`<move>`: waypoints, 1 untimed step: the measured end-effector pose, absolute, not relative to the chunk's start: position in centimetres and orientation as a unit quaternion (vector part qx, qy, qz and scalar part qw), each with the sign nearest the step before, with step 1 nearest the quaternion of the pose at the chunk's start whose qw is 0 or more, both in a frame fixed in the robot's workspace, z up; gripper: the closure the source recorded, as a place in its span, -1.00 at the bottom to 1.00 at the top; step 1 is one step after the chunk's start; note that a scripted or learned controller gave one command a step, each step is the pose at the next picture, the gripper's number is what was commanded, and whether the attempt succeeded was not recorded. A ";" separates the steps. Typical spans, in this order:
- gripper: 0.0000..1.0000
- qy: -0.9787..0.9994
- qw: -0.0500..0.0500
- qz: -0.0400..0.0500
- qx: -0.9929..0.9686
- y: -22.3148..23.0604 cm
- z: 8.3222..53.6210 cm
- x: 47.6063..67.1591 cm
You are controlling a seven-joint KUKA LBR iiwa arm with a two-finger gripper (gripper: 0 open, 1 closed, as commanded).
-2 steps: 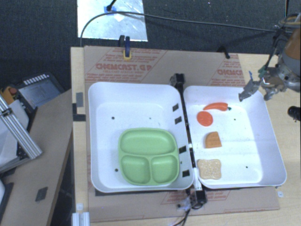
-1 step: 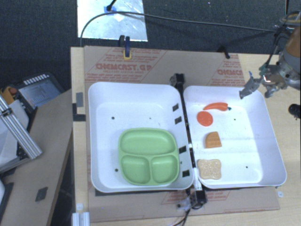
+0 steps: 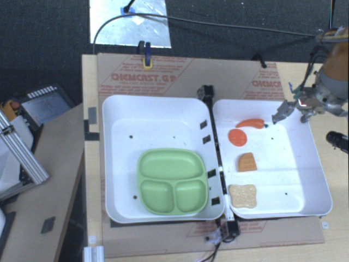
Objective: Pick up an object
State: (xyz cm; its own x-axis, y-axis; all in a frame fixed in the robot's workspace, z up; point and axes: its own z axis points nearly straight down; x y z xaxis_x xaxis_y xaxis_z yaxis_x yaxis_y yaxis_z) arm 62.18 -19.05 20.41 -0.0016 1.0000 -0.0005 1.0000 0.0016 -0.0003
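Gripper at right-centre of frame, above right bin's upper edge; open/shut state: cannot tell. Nearest obj: orange sausage, just left of gripper, long axis approx. left-right.

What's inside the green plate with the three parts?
The green plate in the left bin has nothing in any of its three parts. All three hollows show bare green. What lies underneath the plate is covered by it.
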 end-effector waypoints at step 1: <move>-1.00 0.709 0.000 0.000 0.705 -18.3 14.9 62.8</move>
